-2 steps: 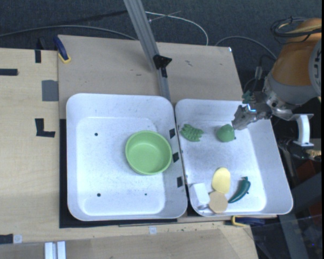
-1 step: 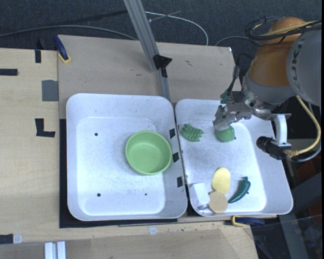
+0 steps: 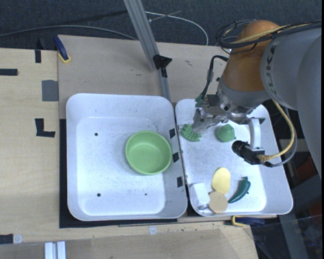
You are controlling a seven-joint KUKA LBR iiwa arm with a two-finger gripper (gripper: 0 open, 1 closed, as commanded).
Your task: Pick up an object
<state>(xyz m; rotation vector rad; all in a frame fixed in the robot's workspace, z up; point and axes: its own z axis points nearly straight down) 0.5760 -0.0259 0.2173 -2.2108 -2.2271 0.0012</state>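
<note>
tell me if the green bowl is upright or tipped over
Upright: the green bowl sits in the left bin with its round opening facing up, rim and inside visible.

Light green bowl (image 3: 148,152), white bins (image 3: 81,198), yellow piece (image 3: 221,180), dark green pepper (image 3: 240,190), tan disc (image 3: 218,202).

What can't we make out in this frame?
- Gripper fingers: too small and blurred in the camera view to read; contact with the green ruffled toy unclear.
- Round green object: partly covered by the wrist; identity unclear.
- Right bin back wall: hidden by the arm.
- Tan piece beside the yellow piece: too blurred to identify.
</note>
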